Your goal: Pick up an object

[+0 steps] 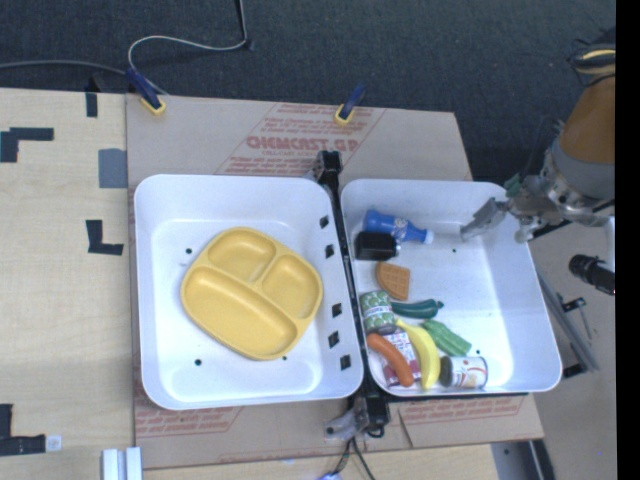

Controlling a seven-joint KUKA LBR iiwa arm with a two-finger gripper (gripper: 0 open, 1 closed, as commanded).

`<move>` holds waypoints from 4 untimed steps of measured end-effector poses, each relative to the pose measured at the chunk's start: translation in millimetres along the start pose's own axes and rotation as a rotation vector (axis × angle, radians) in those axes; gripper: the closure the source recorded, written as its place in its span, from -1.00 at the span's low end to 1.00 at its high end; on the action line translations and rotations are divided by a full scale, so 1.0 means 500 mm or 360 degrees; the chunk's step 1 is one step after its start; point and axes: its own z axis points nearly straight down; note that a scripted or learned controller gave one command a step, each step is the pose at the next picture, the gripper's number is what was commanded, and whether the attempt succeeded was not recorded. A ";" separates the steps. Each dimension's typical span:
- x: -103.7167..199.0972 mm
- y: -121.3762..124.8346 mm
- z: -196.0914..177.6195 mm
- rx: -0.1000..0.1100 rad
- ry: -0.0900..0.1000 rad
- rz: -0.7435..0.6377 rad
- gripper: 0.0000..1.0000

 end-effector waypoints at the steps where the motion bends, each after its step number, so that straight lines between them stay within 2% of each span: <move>1: 0.097 0.066 0.226 -0.0007 0.0000 -0.0002 -1.00; 2: 0.155 0.068 0.222 -0.0017 -0.0034 0.0014 -1.00; 3: 0.158 0.067 0.222 -0.0018 -0.0034 0.0014 -1.00; 4: 0.165 0.057 0.218 -0.0032 -0.0041 0.0017 -1.00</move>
